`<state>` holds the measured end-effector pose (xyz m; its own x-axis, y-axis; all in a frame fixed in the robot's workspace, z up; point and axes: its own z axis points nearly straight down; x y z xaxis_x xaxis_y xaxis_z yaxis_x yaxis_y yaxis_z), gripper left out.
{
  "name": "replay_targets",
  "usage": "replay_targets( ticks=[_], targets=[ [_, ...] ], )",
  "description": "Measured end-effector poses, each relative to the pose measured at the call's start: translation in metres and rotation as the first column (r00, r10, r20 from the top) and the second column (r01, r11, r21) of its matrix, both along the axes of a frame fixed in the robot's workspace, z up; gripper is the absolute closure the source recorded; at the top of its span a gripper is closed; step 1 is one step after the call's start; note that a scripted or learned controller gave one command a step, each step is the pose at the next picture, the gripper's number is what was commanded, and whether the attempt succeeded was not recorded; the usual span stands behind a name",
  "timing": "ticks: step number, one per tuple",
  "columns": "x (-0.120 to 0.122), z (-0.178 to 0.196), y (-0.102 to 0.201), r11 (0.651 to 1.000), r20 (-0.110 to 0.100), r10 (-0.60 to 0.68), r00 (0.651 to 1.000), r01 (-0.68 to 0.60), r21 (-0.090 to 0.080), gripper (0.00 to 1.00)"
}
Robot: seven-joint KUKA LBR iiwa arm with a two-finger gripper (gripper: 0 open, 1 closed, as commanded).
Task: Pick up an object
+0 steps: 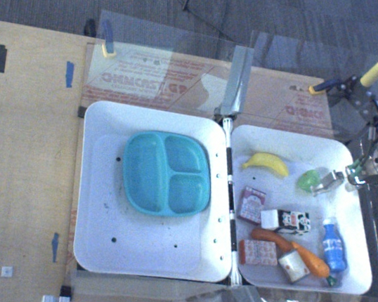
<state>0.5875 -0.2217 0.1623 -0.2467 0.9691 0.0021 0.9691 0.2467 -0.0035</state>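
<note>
Camera view: gripper (pixel 329 182), grip state untellable, is poised touching the green object (pixel 308 180), which may be nudged aside.

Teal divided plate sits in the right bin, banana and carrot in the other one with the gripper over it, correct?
Not quite: the camera view shows the teal divided plate in the left bin. The banana and carrot lie in the right bin, with the gripper over it.

Open floor around the teal plate (pixel 167 174) in the left bin (pixel 90 188); crowded right bin (pixel 361 274), banana (pixel 267 163), carrot (pixel 291 247), bottle (pixel 332 246) blocking.
</note>
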Motion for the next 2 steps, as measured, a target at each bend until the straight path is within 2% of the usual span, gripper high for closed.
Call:
replay_targets(
  ticks=[1,2],
  targets=[
    [0.0385,-0.0665,0.0582,1.000,0.000,-0.011,1.000,0.011,0.000,0.00],
    [0.0384,-0.0582,0.0585,1.000,-0.001,-0.009,1.000,0.009,-0.001,1.00]
  ],
)
